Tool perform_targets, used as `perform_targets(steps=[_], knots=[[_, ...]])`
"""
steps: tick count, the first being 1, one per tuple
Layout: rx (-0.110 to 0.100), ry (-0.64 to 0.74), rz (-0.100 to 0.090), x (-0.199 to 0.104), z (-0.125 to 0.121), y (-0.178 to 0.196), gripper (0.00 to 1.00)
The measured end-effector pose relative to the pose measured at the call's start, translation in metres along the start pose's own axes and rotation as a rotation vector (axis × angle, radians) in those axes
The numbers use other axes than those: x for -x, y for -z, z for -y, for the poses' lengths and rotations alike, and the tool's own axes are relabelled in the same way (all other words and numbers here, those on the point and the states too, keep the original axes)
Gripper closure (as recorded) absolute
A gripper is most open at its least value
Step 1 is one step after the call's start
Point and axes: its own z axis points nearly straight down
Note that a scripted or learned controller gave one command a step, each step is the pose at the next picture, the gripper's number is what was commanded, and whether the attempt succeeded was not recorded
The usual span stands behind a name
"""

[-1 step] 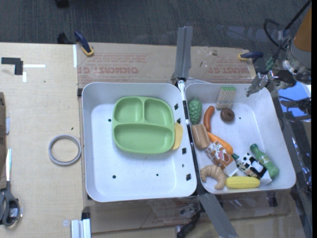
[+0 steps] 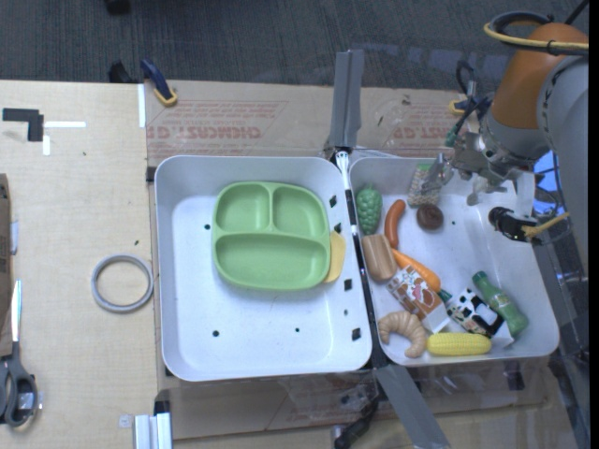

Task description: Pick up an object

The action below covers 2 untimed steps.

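Two shallow white bins sit side by side on your bench, which is pale wood on the left and brown cardboard under and behind the bins; dark carpeted floor runs along the far edge. On the wood to the left you have a roll of tape (image 2: 123, 282), scissors (image 2: 17, 382) at the near left corner, and a blue clamp (image 2: 159, 81) at the far edge.

The left bin (image 2: 187, 335) holds a green divided plate (image 2: 272, 235) lying flat in its far half, with a yellow piece (image 2: 336, 256) poking out from under the plate's right edge. Around the plate the near part and left side of that bin's floor are bare and open.

The right bin (image 2: 524, 279) is crowded along its left wall and near side: a green corn-like vegetable (image 2: 369, 209), a red sausage (image 2: 394, 223), a bread roll (image 2: 378, 256), a carrot (image 2: 417, 267), a printed packet (image 2: 415, 293), a croissant (image 2: 403, 329), a yellow corn cob (image 2: 459, 344), a black-and-white toy (image 2: 475, 312) and a green bottle (image 2: 501, 301). Its right middle floor is open.

Your gripper (image 2: 432, 181) hangs over the far left corner of the right bin, beside a brown round object (image 2: 430, 217) lying on the floor just near of it. You cannot tell whether the claw is apart or together.
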Motion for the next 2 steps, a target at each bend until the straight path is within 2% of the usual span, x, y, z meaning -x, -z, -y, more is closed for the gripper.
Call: perform_targets(steps=[1, 2], knots=[[0.000, 0.025, 0.000, -0.025, 0.036, -0.039, 0.00], [0.005, 0.299, 0.001, -0.032, 0.006, -0.037, 0.00]])
